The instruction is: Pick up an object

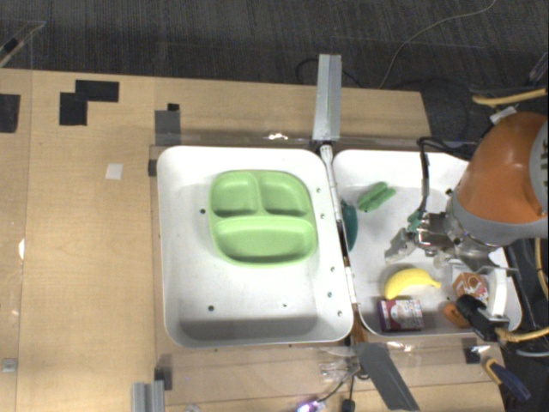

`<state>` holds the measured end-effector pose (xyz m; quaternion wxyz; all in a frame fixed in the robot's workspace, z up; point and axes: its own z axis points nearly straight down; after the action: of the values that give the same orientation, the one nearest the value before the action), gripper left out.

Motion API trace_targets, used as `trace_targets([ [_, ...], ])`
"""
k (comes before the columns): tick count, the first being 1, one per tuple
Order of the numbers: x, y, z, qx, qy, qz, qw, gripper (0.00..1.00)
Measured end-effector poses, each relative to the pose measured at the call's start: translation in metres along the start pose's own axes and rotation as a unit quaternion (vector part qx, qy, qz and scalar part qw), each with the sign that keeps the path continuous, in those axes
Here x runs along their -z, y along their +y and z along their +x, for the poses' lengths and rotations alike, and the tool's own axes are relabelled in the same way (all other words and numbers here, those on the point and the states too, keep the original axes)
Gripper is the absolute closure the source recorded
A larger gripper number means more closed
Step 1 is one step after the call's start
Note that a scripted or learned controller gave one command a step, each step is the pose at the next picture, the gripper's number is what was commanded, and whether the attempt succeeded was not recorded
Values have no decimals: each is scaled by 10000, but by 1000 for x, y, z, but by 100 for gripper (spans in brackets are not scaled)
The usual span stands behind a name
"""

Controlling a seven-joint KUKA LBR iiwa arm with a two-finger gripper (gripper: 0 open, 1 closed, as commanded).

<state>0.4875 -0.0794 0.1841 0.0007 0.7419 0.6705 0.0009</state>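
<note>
My gripper (405, 240) hangs over the middle of the right bin (369, 172), at the end of the grey arm with the orange band (506, 174). It is open and holds nothing. Just below it lies a yellow banana-shaped toy (410, 281). A dark red can (400, 314) lies on its side by the bin's front wall. A green flat piece (374, 197) rests up and to the left of the gripper. A teal object (349, 221) leans against the bin's left wall.
The left bin (184, 230) holds a green divided plate (261, 215). At the right bin's front right corner sit an orange item (455, 312) and a small printed packet (473, 285), partly under the arm. A metal divider post (328, 97) stands behind the bins.
</note>
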Motion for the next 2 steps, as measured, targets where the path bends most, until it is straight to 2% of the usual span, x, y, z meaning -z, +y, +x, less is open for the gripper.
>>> trace_targets([
  [1,-46,58,3,638,0,-1,9980,0],
  [2,-93,51,-40,548,6,-60,9985,0],
])
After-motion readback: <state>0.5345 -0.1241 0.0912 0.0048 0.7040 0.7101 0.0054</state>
